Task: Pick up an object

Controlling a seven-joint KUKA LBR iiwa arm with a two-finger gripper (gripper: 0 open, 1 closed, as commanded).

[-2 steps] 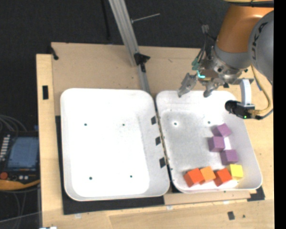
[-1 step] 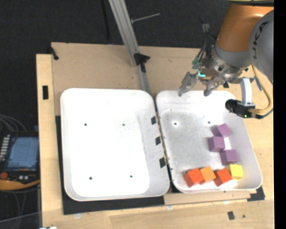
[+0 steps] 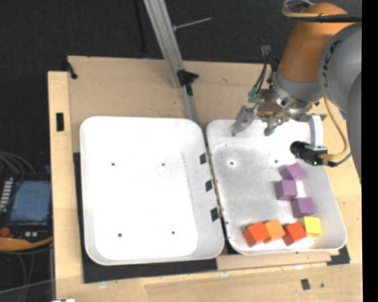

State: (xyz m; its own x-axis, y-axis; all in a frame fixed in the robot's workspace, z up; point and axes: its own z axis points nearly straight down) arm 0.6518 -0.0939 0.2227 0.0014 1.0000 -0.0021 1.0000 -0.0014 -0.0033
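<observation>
My gripper point(image 3: 257, 126) hangs over the far edge of the right bin point(image 3: 239, 187), its two grey fingers spread apart with nothing between them. It is open. Three purple blocks point(image 3: 292, 182) lie in a line toward the bin's right side, well in front of the gripper. Along the near edge sit two orange blocks point(image 3: 264, 232), a red-orange block point(image 3: 295, 233) and a yellow block point(image 3: 312, 224). The arm with its orange band point(image 3: 305, 49) comes in from the upper right.
The left bin point(image 3: 142, 187) lies beside the right one, joined by small black clips point(image 3: 209, 184). A slanted metal pole point(image 3: 170, 49) rises behind the bins. A handheld pendant point(image 3: 22, 209) sits off the bench at the left.
</observation>
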